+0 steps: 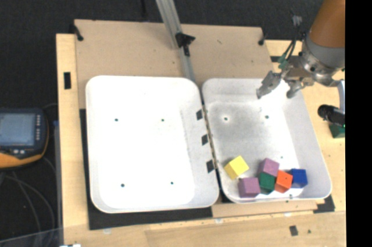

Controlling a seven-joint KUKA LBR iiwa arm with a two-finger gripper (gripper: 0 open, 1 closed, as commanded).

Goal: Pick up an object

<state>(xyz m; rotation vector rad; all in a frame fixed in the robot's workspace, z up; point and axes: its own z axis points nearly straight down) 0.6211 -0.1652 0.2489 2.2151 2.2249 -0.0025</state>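
Note:
Several small blocks lie bunched at the near end of the right bin [308,141]: a yellow block [236,167], two purple blocks [269,167] [249,186], a green block [267,182], an orange block [283,181] and a blue block [298,177]. My gripper [279,87] hangs over the far right corner of that bin, well away from the blocks. Its two fingers are spread apart with nothing between them.
The left bin [145,141] sits beside the right one. A slanted metal rail [168,13] runs down to the gap between the bins. A handheld pendant [20,132] lies off the bench at the left.

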